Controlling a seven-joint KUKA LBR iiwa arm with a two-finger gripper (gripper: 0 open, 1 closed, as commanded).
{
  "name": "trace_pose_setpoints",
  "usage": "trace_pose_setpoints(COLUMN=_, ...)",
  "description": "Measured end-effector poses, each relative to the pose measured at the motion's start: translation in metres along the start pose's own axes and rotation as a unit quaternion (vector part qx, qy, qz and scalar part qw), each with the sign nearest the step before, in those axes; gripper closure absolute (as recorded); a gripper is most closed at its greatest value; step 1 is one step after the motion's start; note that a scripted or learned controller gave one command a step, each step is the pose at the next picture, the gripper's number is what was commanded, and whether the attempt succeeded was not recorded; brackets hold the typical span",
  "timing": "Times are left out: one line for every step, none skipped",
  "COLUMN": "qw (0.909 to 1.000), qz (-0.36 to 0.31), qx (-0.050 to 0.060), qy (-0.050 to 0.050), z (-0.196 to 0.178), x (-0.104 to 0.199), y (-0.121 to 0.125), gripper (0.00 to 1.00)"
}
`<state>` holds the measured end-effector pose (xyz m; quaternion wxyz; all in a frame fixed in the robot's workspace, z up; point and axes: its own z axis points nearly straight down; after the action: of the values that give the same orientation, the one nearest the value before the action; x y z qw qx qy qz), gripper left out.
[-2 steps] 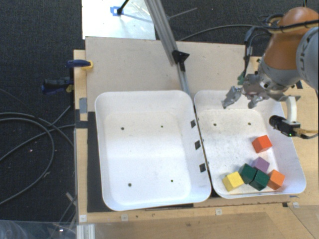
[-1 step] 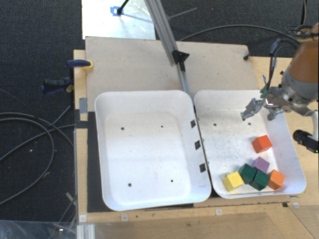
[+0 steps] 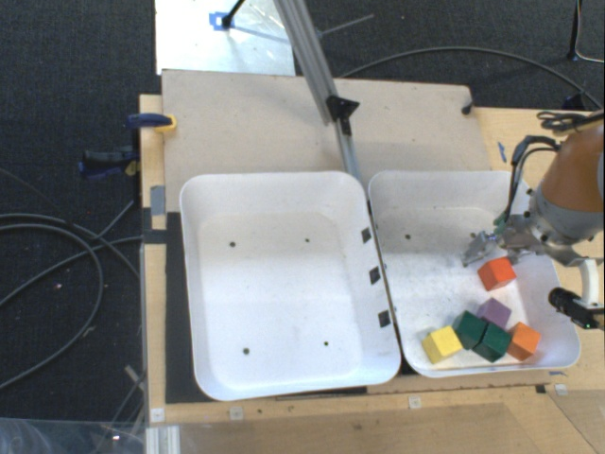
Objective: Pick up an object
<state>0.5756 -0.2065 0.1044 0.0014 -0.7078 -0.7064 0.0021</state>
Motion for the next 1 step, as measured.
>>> trace_pose_setpoints(qw=1.0000, qz=-0.001, qx=-0.003, qy=0.000, z=0.0140, x=0.0153, y=-0.0232, gripper=0.00)
